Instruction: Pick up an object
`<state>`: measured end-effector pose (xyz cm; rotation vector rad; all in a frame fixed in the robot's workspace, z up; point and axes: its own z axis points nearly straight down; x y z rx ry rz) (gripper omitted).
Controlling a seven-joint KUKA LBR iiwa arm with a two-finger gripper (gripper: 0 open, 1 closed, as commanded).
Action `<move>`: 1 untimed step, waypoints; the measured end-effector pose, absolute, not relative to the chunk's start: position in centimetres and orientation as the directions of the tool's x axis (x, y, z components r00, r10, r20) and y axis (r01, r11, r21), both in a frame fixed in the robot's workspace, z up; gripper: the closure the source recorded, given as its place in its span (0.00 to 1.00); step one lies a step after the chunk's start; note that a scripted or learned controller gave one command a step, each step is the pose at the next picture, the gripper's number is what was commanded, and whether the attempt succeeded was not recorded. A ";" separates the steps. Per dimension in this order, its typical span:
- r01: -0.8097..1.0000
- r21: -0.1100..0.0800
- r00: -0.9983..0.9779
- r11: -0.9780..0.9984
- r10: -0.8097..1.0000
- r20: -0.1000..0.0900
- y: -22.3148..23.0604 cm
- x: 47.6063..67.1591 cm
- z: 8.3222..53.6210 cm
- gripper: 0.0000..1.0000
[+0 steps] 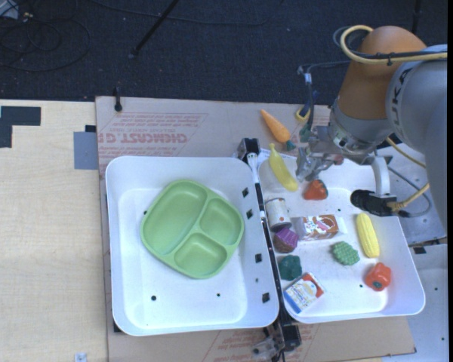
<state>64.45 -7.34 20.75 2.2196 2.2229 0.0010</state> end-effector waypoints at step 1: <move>1.000 -0.002 -0.001 0.001 1.000 0.000 -7.4 64.4 20.6 0.00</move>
